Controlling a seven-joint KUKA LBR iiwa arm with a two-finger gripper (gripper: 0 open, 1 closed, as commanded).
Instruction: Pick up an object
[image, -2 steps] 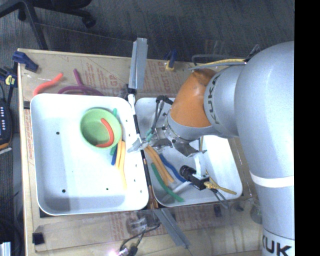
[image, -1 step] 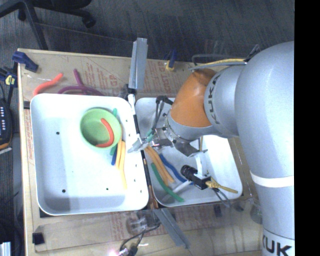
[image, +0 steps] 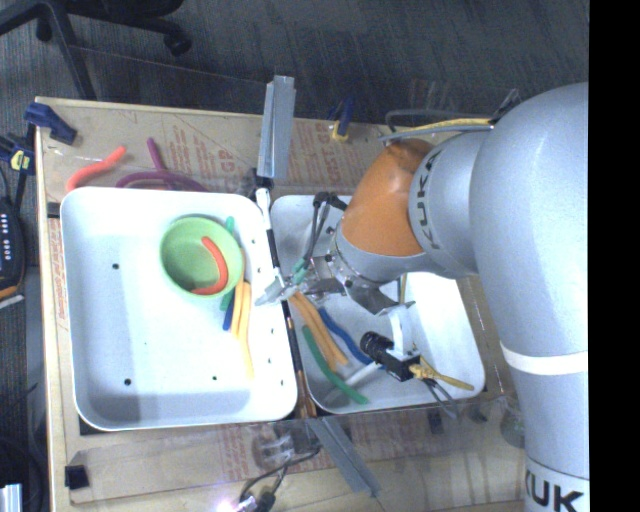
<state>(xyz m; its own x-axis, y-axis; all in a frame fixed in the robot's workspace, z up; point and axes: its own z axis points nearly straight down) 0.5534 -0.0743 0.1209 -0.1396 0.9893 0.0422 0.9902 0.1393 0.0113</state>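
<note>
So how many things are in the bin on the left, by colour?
Green round plastic bowl: 1
Orange curved strip inside the bowl: 1
Yellow long stick: 1
Blue short stick: 1
Small teal piece by the bowl's rim: 1
Total: 5, all in the left white bin.
</note>
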